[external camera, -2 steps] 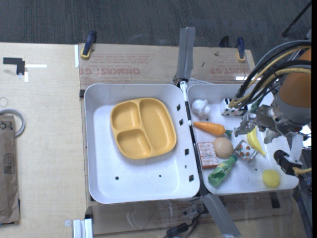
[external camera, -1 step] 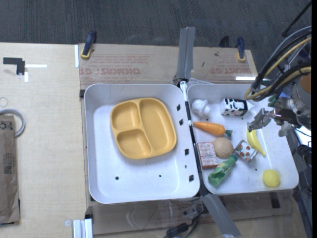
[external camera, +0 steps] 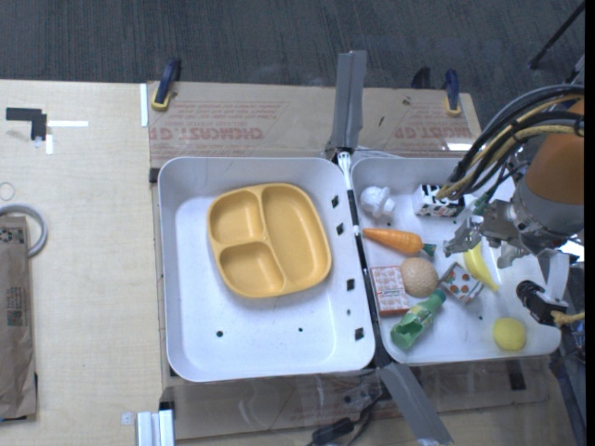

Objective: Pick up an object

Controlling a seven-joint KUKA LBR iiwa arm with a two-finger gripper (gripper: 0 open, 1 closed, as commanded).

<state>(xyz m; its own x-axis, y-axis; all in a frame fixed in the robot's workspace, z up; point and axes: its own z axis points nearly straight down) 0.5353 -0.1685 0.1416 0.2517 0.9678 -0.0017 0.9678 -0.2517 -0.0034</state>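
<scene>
- The tabletop (external camera: pixel 74 249) carries two shallow white bins side by side: the left bin (external camera: pixel 186 342) and the right bin (external camera: pixel 465 337).
- In the left bin lies a yellow divided plate (external camera: pixel 270 240) with three compartments, set toward the bin's upper middle.
- The right bin holds the loose things: a small white figure (external camera: pixel 375 199) near its upper left, an orange carrot (external camera: pixel 394 241) lying below that figure, and a black-and-white spotted toy (external camera: pixel 433 202) near the upper middle.
- Lower down sit a small red-and-white box (external camera: pixel 389 289), a tan round ball (external camera: pixel 419 276) just beside it, a red-and-white carton (external camera: pixel 461 283) to the ball's right, and a green bottle (external camera: pixel 416 321) lying tilted below the ball.
- A yellow banana (external camera: pixel 481 266) lies right of the carton, and a yellow lemon (external camera: pixel 509 334) rests apart near the bin's lower right.
- The arm (external camera: pixel 558 170), with its orange band, reaches in from the right; the hand (external camera: pixel 476 233) hangs over the right bin, directly above the banana's upper end.
- Whether the hand is wide or narrow cannot be told from this angle, and nothing is seen held in it.
</scene>
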